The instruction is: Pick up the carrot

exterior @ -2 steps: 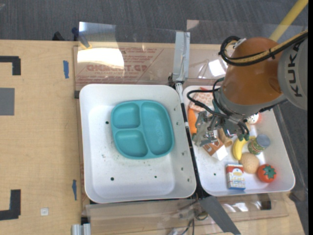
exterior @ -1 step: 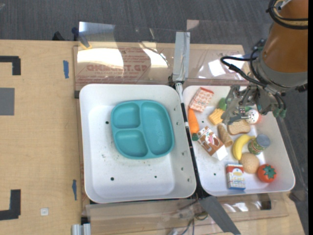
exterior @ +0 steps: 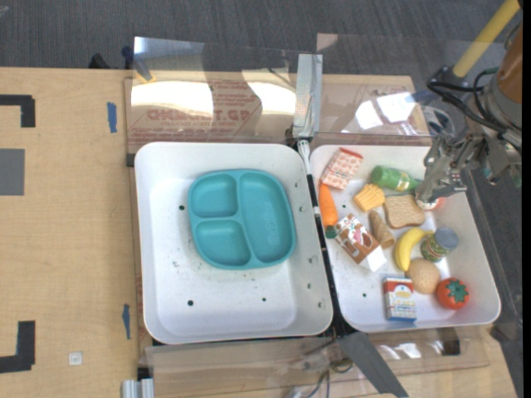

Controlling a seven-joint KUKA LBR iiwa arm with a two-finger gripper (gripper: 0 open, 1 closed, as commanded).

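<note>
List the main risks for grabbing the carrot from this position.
1. The gripper sits over the toast slice, across the right bin from the carrot; its path crosses the cheese wedge and could knock it.
2. The carrot lies against the bin's left wall, so there may be little room on that side.
3. The snack box lies close by and might be caught instead.

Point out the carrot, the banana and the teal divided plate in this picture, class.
carrot (exterior: 328, 206), camera view, middle of its orange body.
banana (exterior: 406, 248), camera view, middle of its yellow curve.
teal divided plate (exterior: 267, 222), camera view, floor of its large right compartment.
</note>
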